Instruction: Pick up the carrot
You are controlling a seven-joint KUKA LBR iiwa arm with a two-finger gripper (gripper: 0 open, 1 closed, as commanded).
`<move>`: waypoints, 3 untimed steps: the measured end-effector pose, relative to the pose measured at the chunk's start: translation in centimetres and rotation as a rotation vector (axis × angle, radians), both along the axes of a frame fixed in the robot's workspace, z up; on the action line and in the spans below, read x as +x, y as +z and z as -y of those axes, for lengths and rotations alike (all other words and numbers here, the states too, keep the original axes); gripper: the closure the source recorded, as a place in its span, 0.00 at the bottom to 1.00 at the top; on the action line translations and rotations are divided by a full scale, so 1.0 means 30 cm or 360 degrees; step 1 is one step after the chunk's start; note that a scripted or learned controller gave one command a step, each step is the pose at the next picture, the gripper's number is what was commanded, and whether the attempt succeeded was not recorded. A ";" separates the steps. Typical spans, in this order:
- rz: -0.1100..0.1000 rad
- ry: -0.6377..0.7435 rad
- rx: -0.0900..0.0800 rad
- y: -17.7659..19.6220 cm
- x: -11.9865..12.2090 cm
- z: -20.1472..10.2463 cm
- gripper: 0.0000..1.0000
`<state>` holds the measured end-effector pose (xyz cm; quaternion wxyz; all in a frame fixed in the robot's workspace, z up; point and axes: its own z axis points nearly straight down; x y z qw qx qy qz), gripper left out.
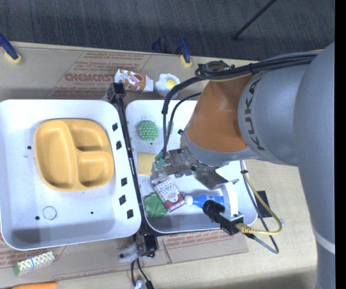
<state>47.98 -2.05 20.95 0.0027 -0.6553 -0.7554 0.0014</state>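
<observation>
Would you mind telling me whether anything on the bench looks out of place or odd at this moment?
A few items lie outside the bins: a small packet and a yellow-and-white piece on the cardboard behind the right bin, and a wrapped packet at the front-left corner. In the left bin, the yellow divided tray looks normal.

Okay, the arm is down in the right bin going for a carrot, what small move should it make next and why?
Probably lift straight up a little. The gripper sits low in the right bin, beside a red packet, a green piece and a green ball, none carrot-coloured, and the arm covers much of that bin's floor. Rising would uncover what lies beneath.
</observation>
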 end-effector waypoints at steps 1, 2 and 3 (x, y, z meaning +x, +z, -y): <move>0.0006 0.0314 -0.0002 0.159 0.232 -0.006 1.00; 0.0002 0.0078 -0.0001 -0.046 0.159 -0.095 1.00; 0.0006 -0.0263 -0.0004 0.094 0.070 0.008 1.00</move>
